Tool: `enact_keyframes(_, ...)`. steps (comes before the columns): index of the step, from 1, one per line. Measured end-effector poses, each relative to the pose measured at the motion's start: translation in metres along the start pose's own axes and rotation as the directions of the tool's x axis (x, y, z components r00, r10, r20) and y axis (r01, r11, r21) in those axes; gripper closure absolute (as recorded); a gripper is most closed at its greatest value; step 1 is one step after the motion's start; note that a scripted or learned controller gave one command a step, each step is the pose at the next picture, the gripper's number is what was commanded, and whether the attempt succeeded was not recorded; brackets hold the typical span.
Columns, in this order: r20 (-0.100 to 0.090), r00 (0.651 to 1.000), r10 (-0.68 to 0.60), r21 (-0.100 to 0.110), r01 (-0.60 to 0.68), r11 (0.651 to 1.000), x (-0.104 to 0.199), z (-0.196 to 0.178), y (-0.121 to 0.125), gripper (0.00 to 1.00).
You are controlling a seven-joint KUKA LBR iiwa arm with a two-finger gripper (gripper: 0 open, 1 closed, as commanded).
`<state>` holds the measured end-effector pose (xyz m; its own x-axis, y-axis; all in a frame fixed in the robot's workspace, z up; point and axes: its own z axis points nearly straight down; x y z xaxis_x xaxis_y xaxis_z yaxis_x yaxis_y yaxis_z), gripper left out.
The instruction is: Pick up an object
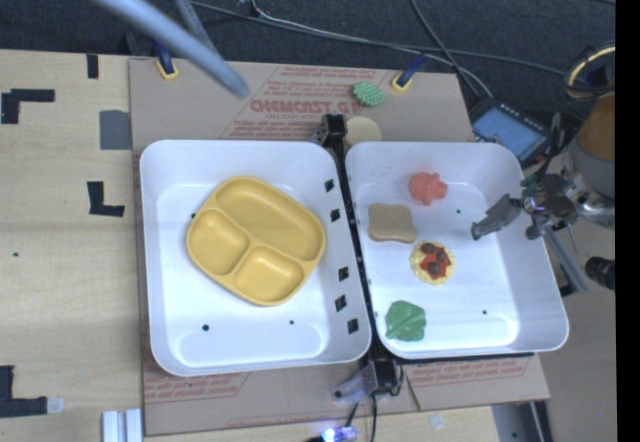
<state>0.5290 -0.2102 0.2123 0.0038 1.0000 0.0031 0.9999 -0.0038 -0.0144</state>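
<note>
Fingers (492,221) of your gripper (508,228) stood apart with nothing between them. One dark finger slanted out toward the left, low over the white floor of the right bin (536,275), and the other sat close under the wrist. They touched none of the toys.

Nearest to them, down and to the left, lay a round yellow piece (433,262) with red and dark spots on top. Up and to the left of the fingers, about as near, lay a pink lump (428,187). Farther left, past both, a tan slab (391,222) lay flat near the bin's left wall. Well below and left of the fingers, a green leaf (405,320) lay near the bin's front left corner. All four lay apart from one another, and you had none of them in the grip.

Farther left again, beyond the wall shared by the bins, the left bin (165,230) held a yellow tray (257,239) with three compartments, lying flat and turned at a slant.

Behind the fingers, on the right, the arm (590,180) came in over the bin's right rim. Up and well left, outside the bins, a small green piece (368,92) lay on the cardboard (290,105). Just above the fingers, off the bin's far right corner, lay a blue box (510,130).
</note>
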Motion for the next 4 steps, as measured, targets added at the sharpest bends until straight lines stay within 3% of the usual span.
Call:
enact_keyframes(1,0.003,1.0,-0.005,-0.013,0.005,1.0,0.001,-0.008,0.003,0.0)
enact_keyframes(4,0.004,1.0,-0.004,-0.014,0.004,1.0,-0.007,0.125,0.001,0.0)
